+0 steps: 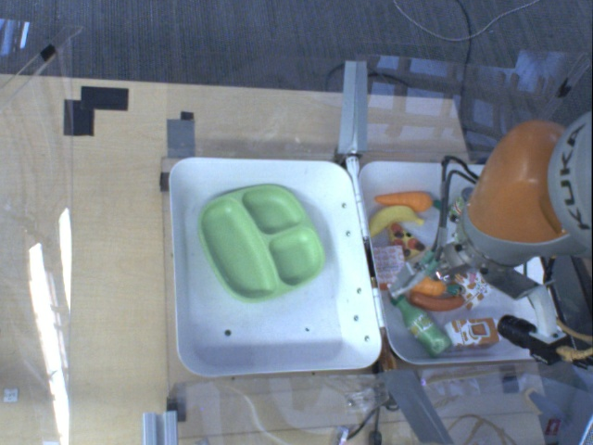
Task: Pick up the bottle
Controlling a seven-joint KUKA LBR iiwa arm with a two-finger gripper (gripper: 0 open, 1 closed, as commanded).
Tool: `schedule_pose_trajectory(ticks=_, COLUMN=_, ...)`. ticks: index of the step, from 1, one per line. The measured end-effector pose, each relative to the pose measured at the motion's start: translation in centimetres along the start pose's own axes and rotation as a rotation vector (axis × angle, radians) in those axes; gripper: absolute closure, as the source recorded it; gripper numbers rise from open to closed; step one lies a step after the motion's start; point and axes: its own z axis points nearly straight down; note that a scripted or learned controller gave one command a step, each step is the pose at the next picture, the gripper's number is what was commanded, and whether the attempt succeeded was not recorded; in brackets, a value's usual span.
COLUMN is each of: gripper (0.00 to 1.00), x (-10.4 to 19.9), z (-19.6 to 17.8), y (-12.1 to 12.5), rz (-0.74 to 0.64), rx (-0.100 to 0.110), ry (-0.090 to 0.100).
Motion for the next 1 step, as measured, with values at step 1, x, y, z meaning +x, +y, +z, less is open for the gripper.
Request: schedule_pose_trajectory(ticks=1, gripper=0.00, x=10.87, z=0.02, y=3.59, rz=0.026, rx=-0.001, ry=0.000)
